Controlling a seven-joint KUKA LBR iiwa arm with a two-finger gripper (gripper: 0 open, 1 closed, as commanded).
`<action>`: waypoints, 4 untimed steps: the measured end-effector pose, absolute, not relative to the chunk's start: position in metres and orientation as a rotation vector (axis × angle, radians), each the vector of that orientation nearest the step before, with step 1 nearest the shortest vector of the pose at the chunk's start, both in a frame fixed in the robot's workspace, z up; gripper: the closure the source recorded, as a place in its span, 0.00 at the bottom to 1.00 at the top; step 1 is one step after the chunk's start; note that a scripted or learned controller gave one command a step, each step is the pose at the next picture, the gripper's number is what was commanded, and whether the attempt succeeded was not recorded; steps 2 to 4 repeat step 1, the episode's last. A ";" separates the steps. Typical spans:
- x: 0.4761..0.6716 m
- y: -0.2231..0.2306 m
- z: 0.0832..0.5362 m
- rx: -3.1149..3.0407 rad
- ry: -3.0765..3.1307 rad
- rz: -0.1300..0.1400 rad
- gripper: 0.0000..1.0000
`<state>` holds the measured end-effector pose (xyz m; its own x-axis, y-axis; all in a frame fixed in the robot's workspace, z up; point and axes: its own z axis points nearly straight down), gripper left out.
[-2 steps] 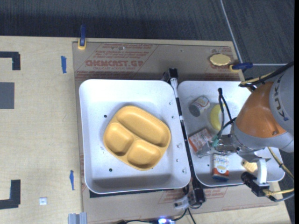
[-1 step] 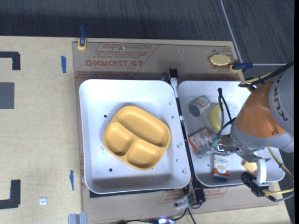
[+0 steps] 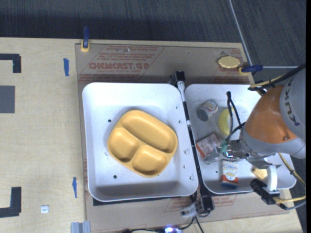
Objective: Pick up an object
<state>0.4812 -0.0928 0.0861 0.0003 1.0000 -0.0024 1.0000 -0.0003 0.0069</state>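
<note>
Small carton [image 3: 229,172] near right bin's front rim [image 3: 228,190], arm [image 3: 272,125] overhead

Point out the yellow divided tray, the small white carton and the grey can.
yellow divided tray [image 3: 142,142], camera view, its centre ridge.
small white carton [image 3: 229,172], camera view, its top face.
grey can [image 3: 207,109], camera view, its side.
</note>
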 end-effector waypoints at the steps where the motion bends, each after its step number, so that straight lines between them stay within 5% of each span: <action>1: 0.481 -0.093 0.086 2.216 2.219 0.006 0.00; 4: 0.481 -0.093 0.086 2.216 2.219 0.006 0.00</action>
